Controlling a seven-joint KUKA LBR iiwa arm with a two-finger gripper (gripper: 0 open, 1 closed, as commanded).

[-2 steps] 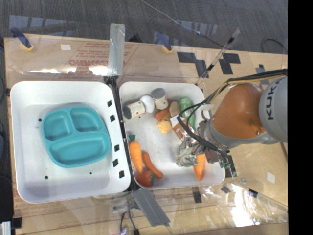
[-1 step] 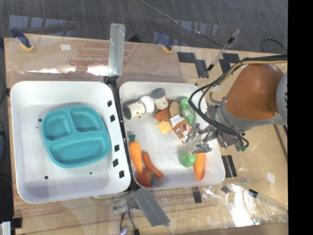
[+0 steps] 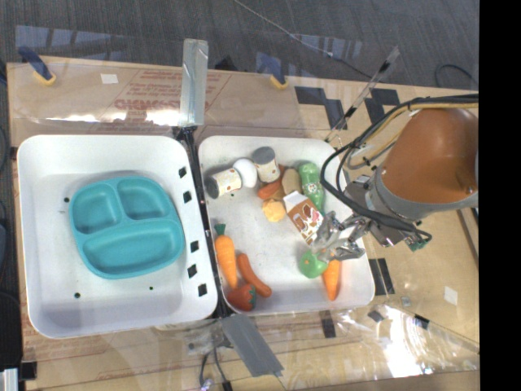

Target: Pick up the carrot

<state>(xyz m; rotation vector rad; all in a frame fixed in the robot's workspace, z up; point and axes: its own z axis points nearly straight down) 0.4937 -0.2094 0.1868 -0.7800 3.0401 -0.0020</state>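
Two orange carrots lie in the right bin (image 3: 269, 143). One carrot (image 3: 225, 260), with a green top, lies along the bin's left wall. A shorter carrot (image 3: 332, 278) lies near the front right corner, touching a round green toy (image 3: 311, 265). My gripper (image 3: 340, 239) hangs over the bin's right side, just above and behind that short carrot and the green toy. The grey wrist with its orange band (image 3: 430, 155) reaches in from the right. Nothing is visibly held.
The right bin also holds a long red pepper (image 3: 254, 279), a small carton (image 3: 305, 218), a green bottle-shaped toy (image 3: 310, 182), a yellow piece (image 3: 274, 211), two small cans (image 3: 264, 163) and a white ball (image 3: 244, 169). A teal divided plate (image 3: 126, 226) sits in the left bin (image 3: 49, 177).
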